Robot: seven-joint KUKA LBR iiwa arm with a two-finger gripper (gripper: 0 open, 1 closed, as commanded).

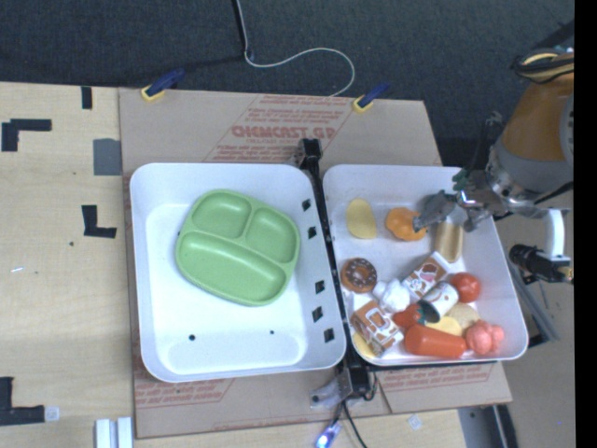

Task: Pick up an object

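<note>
Arm: I am watching the grey KUKA arm with its orange band reaching in from the right, over the upper right corner of the right-hand shallow white bin [504, 250].

Gripper: the two-finger gripper [437, 215] is hanging low over the bin's upper half. I cannot tell how far it is parted, and I am seeing nothing held in it.

Nearest object: I am judging the rounded orange plastic toy [404, 224] as the likeliest target. It is lying just to the left of the gripper tip, close to touching, with its long side running roughly left to right.

Second candidate: a tan upright cylinder-like piece [449, 241] is sitting just below the gripper, its long axis pointing down the frame.

Look of the target: smooth, glossy, evenly orange, small and bulging, so I am expecting it to slip if pinched off-centre.

Other contents: a pale yellow oval toy [361, 218] is lying further left; a brown ring doughnut [359, 274] is sitting below it; a crowded heap of red, white and yellow toy foods [434, 315] is filling the lower right.

Left bin: a green divided plastic plate [238, 245] is resting in the left-hand white bin [159, 334], well apart from the arm.

Surface: both bins are sitting on brown cardboard over the wooden surface [56, 278].
</note>
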